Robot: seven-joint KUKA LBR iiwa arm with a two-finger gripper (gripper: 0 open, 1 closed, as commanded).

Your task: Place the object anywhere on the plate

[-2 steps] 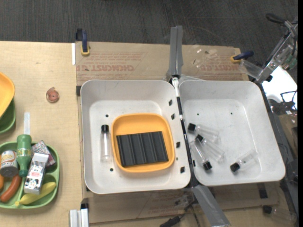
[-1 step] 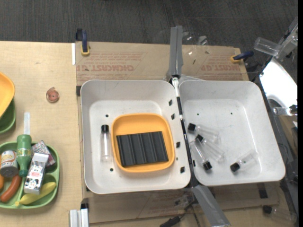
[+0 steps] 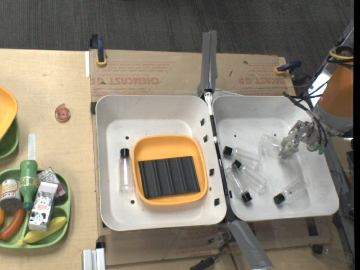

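Observation:
An orange plate lies in the left bin with a black ridged slab on it. Just left of the plate, on the bin floor, is a clear vial with a black cap. Several more clear vials with black caps are scattered in the right bin. My gripper hangs low over the right side of that bin, by a clear vial. I cannot make out anything held in it.
On the bench at far left are a green tray of toy food, a yellow bowl and a small pink disc. A grey divider bar runs between the bins. Cables trail by the arm at right.

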